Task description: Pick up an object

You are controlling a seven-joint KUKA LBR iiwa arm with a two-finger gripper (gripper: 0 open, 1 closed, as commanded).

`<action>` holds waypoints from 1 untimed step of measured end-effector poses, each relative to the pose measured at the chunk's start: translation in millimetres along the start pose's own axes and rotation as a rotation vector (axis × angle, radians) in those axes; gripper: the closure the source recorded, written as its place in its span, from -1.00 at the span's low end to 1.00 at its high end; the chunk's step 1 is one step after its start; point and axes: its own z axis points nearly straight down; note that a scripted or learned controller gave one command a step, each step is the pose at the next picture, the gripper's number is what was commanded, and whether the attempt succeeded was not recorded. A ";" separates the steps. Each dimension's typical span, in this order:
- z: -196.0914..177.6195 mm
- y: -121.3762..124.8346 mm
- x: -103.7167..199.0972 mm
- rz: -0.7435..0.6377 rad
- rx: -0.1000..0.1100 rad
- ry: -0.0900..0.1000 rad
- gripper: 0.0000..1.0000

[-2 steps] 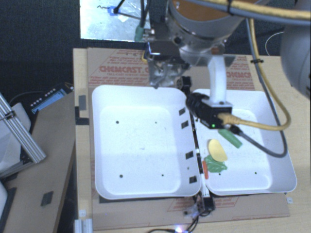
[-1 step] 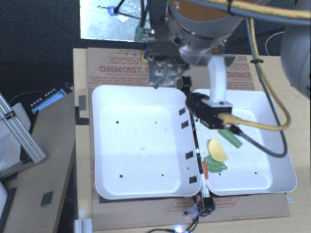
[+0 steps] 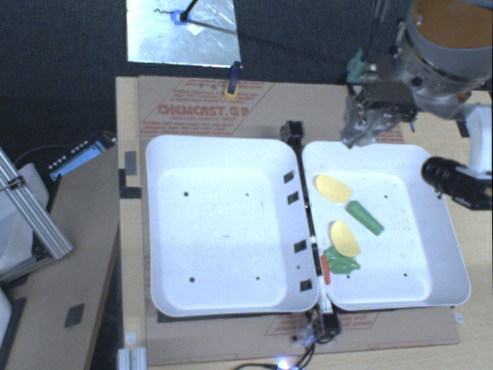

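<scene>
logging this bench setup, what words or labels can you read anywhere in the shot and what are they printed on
"CHEMCAST GP" in red capitals, on the brown sheet under the white bins; the letters are soft, so the spelling is my best reading.
Finer red print beside it and along the sheet's near edge: too small and blurred to read.
Markings on the dark handheld device at the left: too small to read.
</scene>
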 end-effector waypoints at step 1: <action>-17.4 -1.2 39.3 -0.020 -0.001 0.005 1.00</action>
